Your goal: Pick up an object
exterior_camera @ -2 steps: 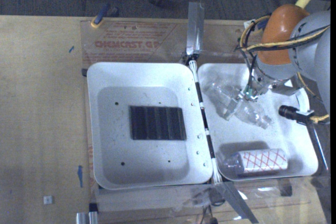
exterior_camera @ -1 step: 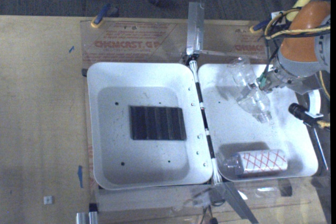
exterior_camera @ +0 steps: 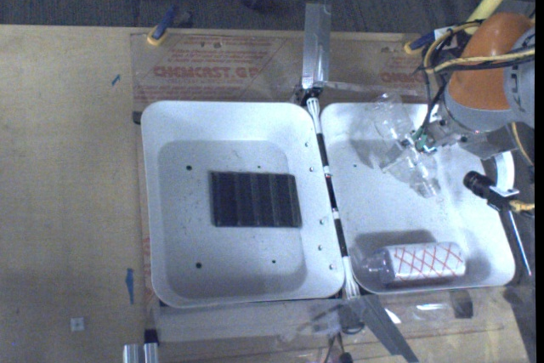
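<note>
Over the right bin [exterior_camera: 501, 268], your gripper [exterior_camera: 414, 150] hangs above a clear plastic cup [exterior_camera: 399, 144], its state impossible to tell, so it may slide off that slick wall, leaving the roll [exterior_camera: 422, 262] untouched.

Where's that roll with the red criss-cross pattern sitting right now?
The roll with the red criss-cross pattern lies on its side in the right-hand bin, near that bin's front edge, apart from the dark ribbed mat in the left-hand bin.
</note>
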